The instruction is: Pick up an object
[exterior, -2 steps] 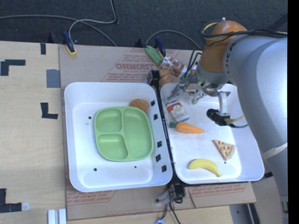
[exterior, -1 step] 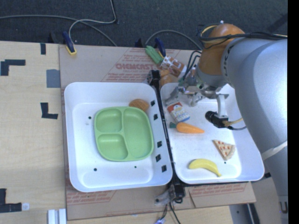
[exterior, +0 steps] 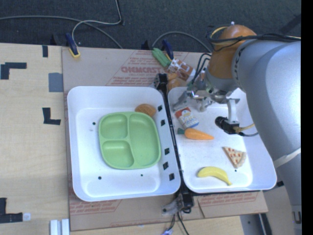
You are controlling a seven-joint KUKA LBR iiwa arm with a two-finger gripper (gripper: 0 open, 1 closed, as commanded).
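Note:
My gripper (exterior: 196, 97) hangs low over the far end of the right bin (exterior: 259, 177), just above and behind a small red and white carton (exterior: 186, 118). An orange carrot (exterior: 198, 135) lies right in front of the carton. Nearer the front of that bin lie a pizza slice (exterior: 235, 156) and a yellow banana (exterior: 214, 175). The grey arm with its orange band (exterior: 230, 48) covers the bin's far right corner. I see nothing held in the gripper.
The left bin (exterior: 80, 131) holds a green divided plate (exterior: 129, 140) and a brown bun (exterior: 145, 110) at its far right. Cables, clamps and a snack packet (exterior: 177, 70) lie on the cardboard behind the bins.

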